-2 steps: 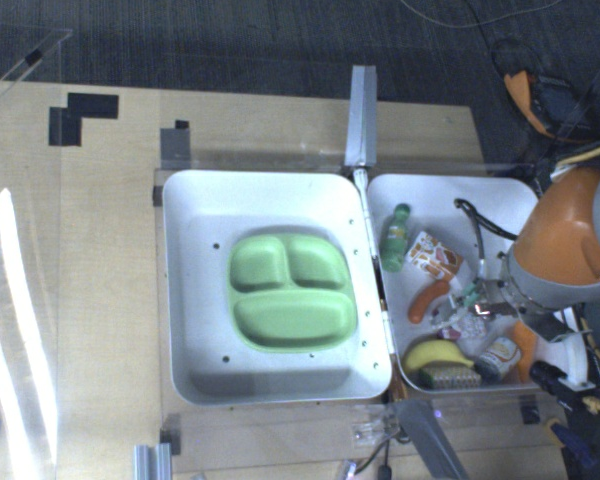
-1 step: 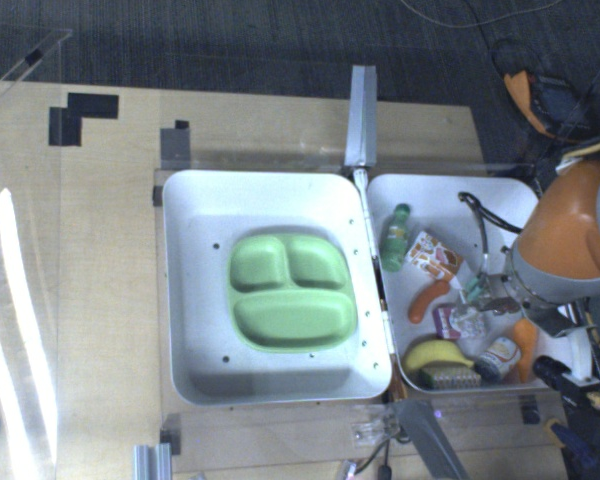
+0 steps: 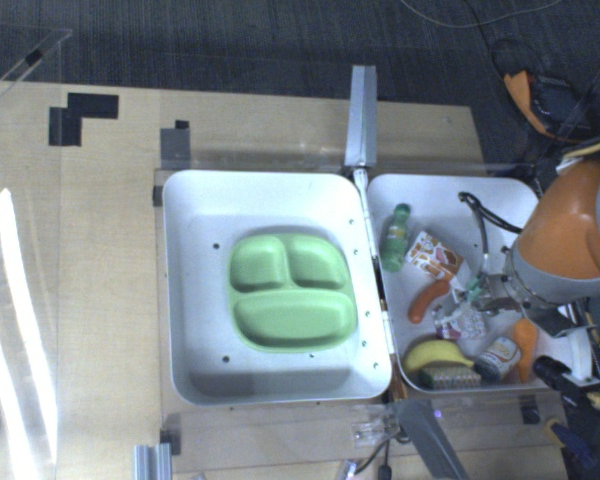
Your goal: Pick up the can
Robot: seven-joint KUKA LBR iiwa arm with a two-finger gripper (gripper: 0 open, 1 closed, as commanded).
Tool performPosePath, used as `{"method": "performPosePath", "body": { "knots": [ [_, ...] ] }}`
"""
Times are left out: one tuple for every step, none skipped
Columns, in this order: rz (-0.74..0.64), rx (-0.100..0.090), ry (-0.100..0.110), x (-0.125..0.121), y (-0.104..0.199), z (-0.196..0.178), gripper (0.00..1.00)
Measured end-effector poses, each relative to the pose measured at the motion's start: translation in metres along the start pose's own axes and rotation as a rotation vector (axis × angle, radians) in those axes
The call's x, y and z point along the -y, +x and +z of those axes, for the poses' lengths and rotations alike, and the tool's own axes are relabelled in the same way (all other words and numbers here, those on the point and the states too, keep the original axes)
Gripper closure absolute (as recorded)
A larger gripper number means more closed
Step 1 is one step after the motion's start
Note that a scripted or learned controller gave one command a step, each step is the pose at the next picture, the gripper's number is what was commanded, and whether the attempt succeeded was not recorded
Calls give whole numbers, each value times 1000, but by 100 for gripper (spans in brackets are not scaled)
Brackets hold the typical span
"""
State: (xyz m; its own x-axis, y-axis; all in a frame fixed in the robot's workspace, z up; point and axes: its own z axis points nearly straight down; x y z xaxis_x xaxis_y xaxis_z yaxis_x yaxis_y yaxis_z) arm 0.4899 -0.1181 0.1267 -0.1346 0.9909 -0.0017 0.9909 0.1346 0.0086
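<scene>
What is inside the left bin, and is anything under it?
The left bin holds one green divided tray, lying flat near the middle, its three compartments bare. Whatever lies beneath the tray is covered, so I cannot tell.

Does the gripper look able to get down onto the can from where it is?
Probably yes. The can lies uncovered near the right bin's front edge, just below the gripper. The banana and carrot flank it closely, which may hamper a grasp.

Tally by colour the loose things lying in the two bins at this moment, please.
Green: 2, the divided tray and the bottle
Orange or red: 2, the sausage and the carrot
Yellow: 1, the banana
Multicoloured: 2, the snack packet and the can
Total: 7
</scene>
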Motion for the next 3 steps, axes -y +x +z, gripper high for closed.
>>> {"method": "performPosePath", "body": {
  "knots": [
    [30, -1, 5, -65, -20, 35, 0],
    [203, 2, -2, -124, 2, 39, 0],
    [230, -16, 54, -167, -44, 40, 0]
  ]
}}
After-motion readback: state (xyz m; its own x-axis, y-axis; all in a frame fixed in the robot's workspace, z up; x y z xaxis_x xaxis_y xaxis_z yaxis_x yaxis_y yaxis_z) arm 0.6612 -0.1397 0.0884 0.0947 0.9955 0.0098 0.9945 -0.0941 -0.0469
